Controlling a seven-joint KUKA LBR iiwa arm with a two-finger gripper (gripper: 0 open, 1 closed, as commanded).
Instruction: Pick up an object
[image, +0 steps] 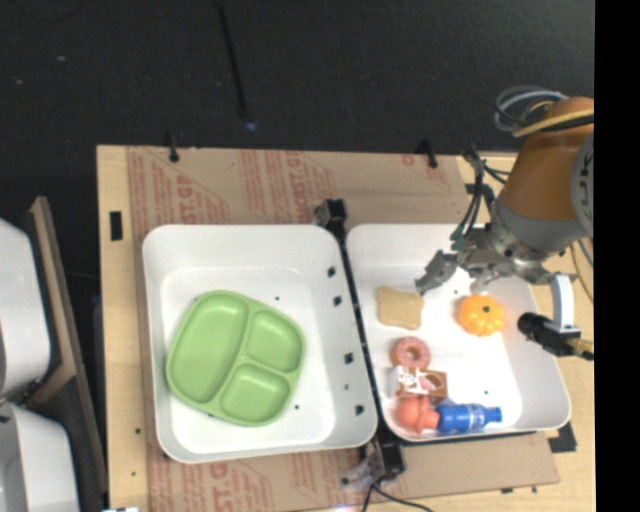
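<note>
My gripper hangs over the back of the right bin, open, with nothing between its fingers. An orange pumpkin-shaped toy lies just in front of it, slightly to the right. A tan toast-like piece sits to the gripper's front left. Nearer the bin's front lie a pink donut, a small red and white item, a red-pink toy and a blue bottle on its side.
The left bin holds a green divided plate. A black divider with clips runs between the bins. The bench is brown board, and the grey and orange arm comes in from the upper right.
</note>
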